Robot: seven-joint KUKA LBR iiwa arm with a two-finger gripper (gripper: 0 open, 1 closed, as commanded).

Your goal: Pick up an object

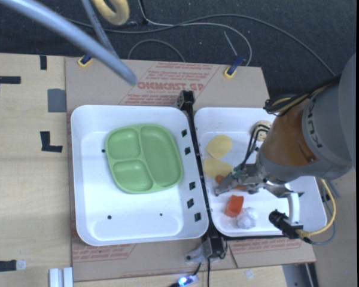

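The object nearest a grasp is the orange-red block [234,205], lying on the right bin [314,211] floor just below the end effector [230,183]. Beside it sits a white crumpled piece [246,220]; above the end effector lie a pale yellow piece [219,145] and a yellow-orange piece [214,167]. Whether the end effector is spread or pinching anything I cannot tell, so the pick looks not yet done. To its left, across the divider, the left bin [84,178] carries a green divided plate [144,158]. Both bins rest on cardboard [167,82] over the wooden counter [24,178]; dark floor and cables lie beyond.
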